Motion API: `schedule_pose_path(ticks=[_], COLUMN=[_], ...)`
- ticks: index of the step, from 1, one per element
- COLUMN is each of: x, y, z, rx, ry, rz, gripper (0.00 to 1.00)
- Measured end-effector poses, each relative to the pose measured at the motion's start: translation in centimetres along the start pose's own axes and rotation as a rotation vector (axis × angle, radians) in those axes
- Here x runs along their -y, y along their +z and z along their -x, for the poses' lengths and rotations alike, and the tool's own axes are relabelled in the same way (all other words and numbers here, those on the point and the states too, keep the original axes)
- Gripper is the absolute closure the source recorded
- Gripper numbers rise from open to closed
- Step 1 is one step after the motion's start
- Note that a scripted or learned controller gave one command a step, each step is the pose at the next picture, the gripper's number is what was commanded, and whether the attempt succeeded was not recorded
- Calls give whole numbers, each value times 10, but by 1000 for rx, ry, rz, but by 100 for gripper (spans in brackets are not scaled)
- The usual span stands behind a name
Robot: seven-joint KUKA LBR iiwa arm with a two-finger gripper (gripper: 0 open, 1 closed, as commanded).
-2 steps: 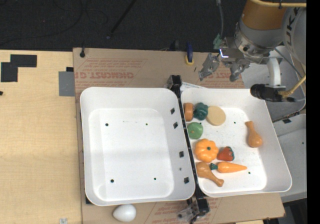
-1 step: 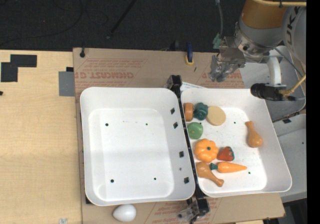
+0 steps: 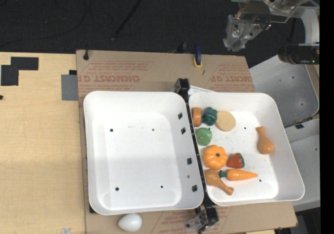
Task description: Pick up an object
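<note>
We're at the approach step: nothing picked yet. The tool point(image 3: 241, 37) hangs at the top right of the view, above and behind the right bin point(image 3: 284, 123), well apart from everything in it. We can't tell its state; the tip is small and dark against the black backdrop.

Candidate objects all sit in the right bin, mostly crowded toward the divider:
- pumpkin point(image 3: 214, 156), mid-bin, touching or nearly touching the red piece point(image 3: 236, 161)
- carrot point(image 3: 240, 175) lying just below those two
- tan drumstick point(image 3: 218, 182) next to the carrot, near the bin's front
- green ball point(image 3: 203, 136) by the divider
- teal piece point(image 3: 210, 116) and beige disc point(image 3: 225, 121) at the back, side by side
- orange piece point(image 3: 196, 117) hard against the divider
- second drumstick point(image 3: 264, 141) alone on the right side

Left bin point(image 3: 99, 123) holds nothing we'd go for. A white egg point(image 3: 130, 222) sits on the desk point(image 3: 42, 149) in front of the left bin, outside both.

Next move, as we judge it: swing the tool down and forward over the right bin and pick an isolated target. The lone drumstick looks easiest, with free space all round it. The pumpkin cluster risks a finger landing on a neighbour.

Hard to read: the orange piece is partly masked by the divider, so we can't name it. The arm is cut off by the top edge of the frame.
</note>
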State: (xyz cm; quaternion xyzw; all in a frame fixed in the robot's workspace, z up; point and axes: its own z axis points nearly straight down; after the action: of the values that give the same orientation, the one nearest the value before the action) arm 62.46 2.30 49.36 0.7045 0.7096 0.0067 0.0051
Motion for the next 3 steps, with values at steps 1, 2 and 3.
schedule_pose_path(ticks=[1, 2, 3], x=[11, 48, 56], y=[123, -34, 52], z=[-47, -109, -148], rx=[2, -3, 5], ry=[3, -1, 3], rz=[-32, -3, -28], gripper=[100, 100, 100])
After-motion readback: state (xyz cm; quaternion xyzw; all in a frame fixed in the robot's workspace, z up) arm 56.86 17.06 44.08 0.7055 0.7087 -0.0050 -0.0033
